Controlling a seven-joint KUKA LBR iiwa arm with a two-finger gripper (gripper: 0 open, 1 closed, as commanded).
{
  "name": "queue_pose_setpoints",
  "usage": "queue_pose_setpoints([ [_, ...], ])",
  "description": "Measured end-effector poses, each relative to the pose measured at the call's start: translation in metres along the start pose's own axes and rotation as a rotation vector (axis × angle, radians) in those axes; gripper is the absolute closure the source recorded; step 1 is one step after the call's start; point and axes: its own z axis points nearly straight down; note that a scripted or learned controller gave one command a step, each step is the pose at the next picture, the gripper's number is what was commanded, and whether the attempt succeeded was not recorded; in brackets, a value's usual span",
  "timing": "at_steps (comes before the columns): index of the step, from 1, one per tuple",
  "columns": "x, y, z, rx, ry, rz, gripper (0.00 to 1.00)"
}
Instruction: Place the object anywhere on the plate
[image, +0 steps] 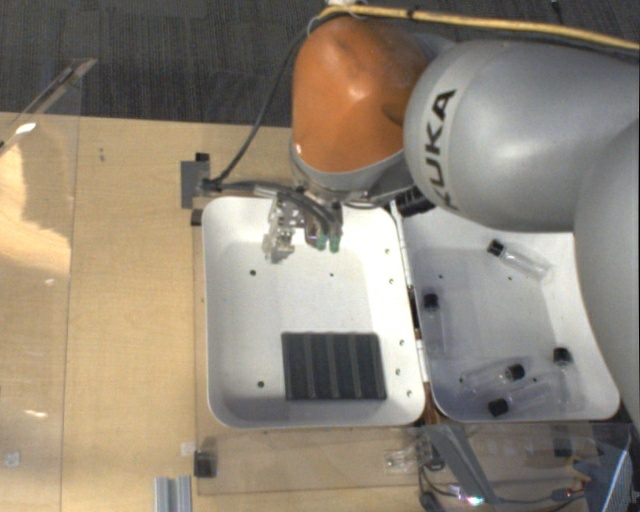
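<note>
Pale wooden worktop carries two shallow white bins side by side, and the grey and orange arm is seen reaching in from the right over their far ends. The end effector hangs above the far part of the left bin. Whether it is released or clenched cannot be told, since its tip is small and blurred. A pale, glassy shape is seen at its left side, but it cannot be judged whether this is a carried object or part of the tool.

The dark ribbed plate lies flat in the same bin, at its near end and well apart from the end effector. From the tool it is found toward the viewer and slightly to the view's right. Its long axis runs across the bin, with its ribs running near to far.

Clear tubes with black caps, one at the far side and another at the near side, lie in the right bin. If nothing is held, the object is judged to be among these.
</note>
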Motion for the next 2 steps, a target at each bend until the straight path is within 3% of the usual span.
queue_pose_setpoints([
  [1,-0.031,0.032,0.073,0.003,0.005,0.183,1.0],
  [2,0.035,0.029,0.161,0.001,0.003,0.277,1.0],
])
